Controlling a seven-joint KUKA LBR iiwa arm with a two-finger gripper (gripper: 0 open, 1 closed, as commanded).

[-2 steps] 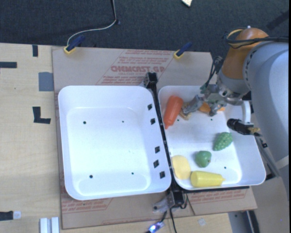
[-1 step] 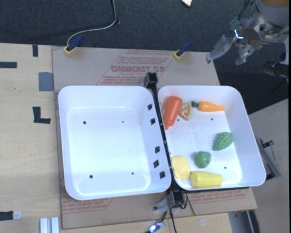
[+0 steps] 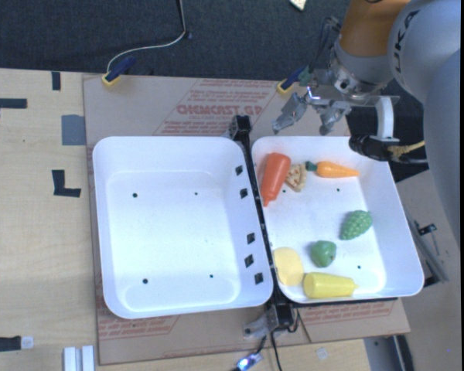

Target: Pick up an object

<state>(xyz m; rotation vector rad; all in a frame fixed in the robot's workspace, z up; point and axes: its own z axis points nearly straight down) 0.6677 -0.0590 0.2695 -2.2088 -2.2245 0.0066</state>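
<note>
My gripper (image 3: 310, 117) hangs open above the back rim of the right bin (image 3: 398, 230), its two fingers spread with nothing between them. Just below it in that bin lie a large orange-red carrot-like piece (image 3: 273, 174), a small tan piece (image 3: 296, 178) and a small orange carrot (image 3: 336, 171). Farther forward sit a light green bumpy piece (image 3: 356, 224), a dark green piece (image 3: 322, 252), a pale yellow piece (image 3: 288, 265) and a yellow piece (image 3: 329, 285).
The left bin (image 3: 170, 222) adjoins the right one along a black-clipped divider (image 3: 250, 207). Both stand on a cardboard sheet (image 3: 201, 110). A cable with a yellow clip (image 3: 117, 69) lies behind the bins. The arm's grey body (image 3: 437, 45) fills the upper right.
</note>
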